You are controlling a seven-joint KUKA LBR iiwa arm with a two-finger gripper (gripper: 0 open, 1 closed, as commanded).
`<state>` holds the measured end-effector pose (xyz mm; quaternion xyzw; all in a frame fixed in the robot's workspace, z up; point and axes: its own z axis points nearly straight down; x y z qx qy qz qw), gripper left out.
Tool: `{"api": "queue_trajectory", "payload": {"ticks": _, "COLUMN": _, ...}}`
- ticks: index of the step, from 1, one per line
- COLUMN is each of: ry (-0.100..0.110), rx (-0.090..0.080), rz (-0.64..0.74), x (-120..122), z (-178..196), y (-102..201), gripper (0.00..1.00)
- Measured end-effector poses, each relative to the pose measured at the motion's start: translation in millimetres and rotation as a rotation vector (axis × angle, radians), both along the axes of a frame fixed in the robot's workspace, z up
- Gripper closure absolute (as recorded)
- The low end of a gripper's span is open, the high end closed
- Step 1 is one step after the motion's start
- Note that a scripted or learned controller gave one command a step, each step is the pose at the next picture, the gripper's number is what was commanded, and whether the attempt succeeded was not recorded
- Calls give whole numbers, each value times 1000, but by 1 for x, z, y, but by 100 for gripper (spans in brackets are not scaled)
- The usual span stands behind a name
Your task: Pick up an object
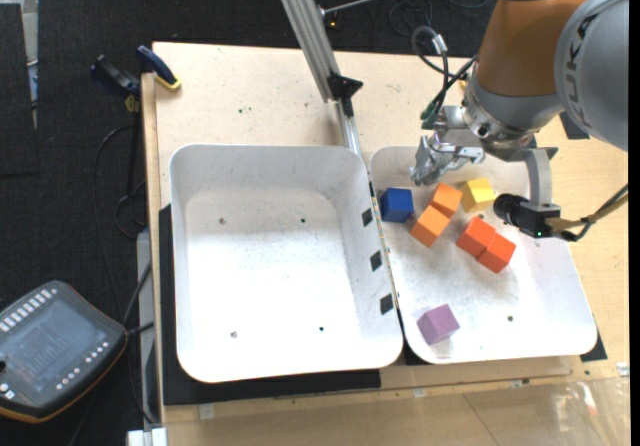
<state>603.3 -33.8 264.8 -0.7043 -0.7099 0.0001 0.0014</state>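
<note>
From the camera view, the arm [560, 34] comes in at about two o'clock, its orange band bulging above the wrist. The gripper [432, 162] hangs low over the back of the right bin [560, 324], at that bin's eleven o'clock corner. Whether it is open or closed cannot be told; nothing is seen held by it.

The blocks sit in a loose group in the right bin. A blue cube [397, 204] lies nearest the divide between the bins, at about seven o'clock from the gripper and close to it. Just beside the blue cube, toward three o'clock, is an orange block [436, 214] set on a slant. A yellow cube [479, 194] lies at two o'clock from that orange block, near the gripper's four o'clock side. A red-orange block [486, 243] lies at five o'clock from the yellow cube. A purple cube [438, 324] sits well apart from the rest, toward the bin's six o'clock edge.

The left bin [190, 234] lies alongside. A grey pendant [50, 349] rests off the bench at eight o'clock.
</note>
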Motion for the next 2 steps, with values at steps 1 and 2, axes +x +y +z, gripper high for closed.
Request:
{"api": "queue_trajectory", "payload": {"ticks": 1, "ry": -1, "rx": -1, "rz": 0, "x": -7, "z": -1, "y": 53, "gripper": 100}}
{"api": "queue_trajectory", "payload": {"ticks": 2, "ry": 1, "rx": -1, "rz": 0, "x": -4, "z": -26, "y": 106, "gripper": 100}}
